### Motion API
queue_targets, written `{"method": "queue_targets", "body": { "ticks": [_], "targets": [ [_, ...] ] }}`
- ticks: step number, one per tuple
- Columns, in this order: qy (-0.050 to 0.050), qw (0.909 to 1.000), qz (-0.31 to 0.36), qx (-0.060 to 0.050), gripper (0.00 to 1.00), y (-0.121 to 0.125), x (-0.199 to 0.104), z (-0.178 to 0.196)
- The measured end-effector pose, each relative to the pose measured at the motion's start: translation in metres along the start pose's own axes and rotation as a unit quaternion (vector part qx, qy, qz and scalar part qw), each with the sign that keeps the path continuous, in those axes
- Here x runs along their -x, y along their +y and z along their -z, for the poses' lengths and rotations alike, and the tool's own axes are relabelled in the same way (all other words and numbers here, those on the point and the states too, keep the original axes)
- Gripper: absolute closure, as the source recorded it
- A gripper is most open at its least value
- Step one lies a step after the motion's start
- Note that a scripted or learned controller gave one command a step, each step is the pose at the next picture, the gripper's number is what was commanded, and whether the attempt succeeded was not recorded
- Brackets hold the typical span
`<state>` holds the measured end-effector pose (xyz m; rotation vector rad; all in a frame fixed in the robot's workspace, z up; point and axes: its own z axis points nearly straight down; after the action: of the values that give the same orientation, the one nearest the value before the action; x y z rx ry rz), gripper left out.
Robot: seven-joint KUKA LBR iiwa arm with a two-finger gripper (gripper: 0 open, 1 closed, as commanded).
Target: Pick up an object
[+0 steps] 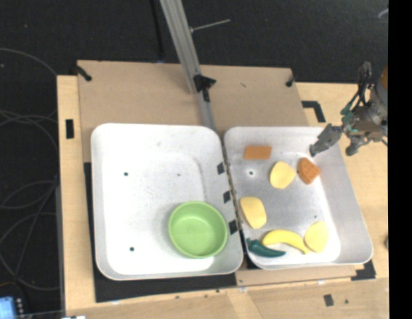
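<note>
the gripper [337,142] hangs over the upper right rim of the right bin [345,198], its two fingers spread apart with nothing between them. inside that bin, the orange block [308,171] lies nearest, just below-left of the fingers, beside a yellow round piece [282,175]. a banana [286,239] lies near the bin's lower edge.

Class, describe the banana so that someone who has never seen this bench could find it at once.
Start at the right-hand bin, the one holding several small things. Look along its near edge for the banana, lying between a dark green pepper and a rounder yellow piece. It alone is long and curved.
</note>
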<state>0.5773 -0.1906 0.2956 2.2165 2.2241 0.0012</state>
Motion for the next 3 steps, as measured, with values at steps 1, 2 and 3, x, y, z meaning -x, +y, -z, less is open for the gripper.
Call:
{"method": "queue_targets", "body": {
  "ticks": [1,2,3],
  "targets": [
    [0.0,1.0,0.0,0.0,0.0,0.0,0.0,0.0],
    [0.0,1.0,-0.002,-0.003,0.0,0.0,0.005,-0.063],
    [-0.001,1.0,-0.002,-0.003,0.0,-0.001,0.015,-0.122]
  ]
}}
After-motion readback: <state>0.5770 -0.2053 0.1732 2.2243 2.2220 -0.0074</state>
